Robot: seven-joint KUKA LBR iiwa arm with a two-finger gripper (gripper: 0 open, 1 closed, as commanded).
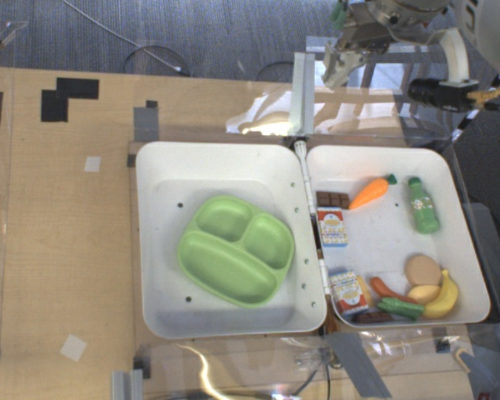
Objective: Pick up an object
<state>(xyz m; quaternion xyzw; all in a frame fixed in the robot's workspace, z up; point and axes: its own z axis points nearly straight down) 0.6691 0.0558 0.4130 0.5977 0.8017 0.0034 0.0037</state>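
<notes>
Banana [444, 296] and small boxes [347, 290] crowd near edge of right bin [458, 192], so carrot [369, 193] looks like easier grab to us. Gripper [340, 63] parked high beyond bins; we can't tell whether it's apart or together.

Bright, even overhead light fills the scene; glare flares on the clear sheet [267, 117] behind the white bins [158, 248], shadows stay soft, and focus is slightly soft throughout.
</notes>
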